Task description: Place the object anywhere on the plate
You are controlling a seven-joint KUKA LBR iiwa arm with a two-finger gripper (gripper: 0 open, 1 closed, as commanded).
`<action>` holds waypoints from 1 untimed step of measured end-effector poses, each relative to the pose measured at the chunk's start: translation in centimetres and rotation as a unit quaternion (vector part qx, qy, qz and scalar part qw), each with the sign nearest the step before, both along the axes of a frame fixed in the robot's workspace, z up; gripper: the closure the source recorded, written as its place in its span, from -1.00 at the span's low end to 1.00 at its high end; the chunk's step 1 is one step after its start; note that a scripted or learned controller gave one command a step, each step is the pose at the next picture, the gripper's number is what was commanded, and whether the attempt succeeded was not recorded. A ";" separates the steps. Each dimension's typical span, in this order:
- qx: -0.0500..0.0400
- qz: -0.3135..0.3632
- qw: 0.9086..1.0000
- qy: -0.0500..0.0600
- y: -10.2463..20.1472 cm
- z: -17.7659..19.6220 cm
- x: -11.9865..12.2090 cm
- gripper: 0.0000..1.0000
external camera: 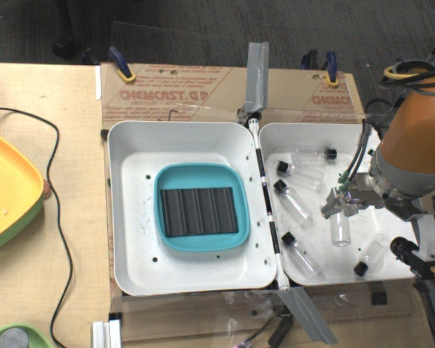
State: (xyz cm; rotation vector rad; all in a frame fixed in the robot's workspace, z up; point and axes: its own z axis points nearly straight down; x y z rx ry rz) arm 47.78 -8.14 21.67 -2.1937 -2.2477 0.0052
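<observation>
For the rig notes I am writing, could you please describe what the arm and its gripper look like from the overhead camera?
The arm is a bulky rounded body with a broad orange band above a grey wrist section. Green and dark cables run down beside it toward the gripper, a small grey metal assembly. A black cylindrical fitting projects lower down.

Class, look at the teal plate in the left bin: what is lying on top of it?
On the teal plate lies just a dark ribbed insert covering its centre. No vial is on it; the clear black-capped vials lie in the right bin. What is beneath the insert is hidden.
</observation>
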 end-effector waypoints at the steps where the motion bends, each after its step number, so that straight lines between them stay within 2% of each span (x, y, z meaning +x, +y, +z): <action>1: 0.000 0.000 1.000 0.000 0.0 0.0 0.0 -1.00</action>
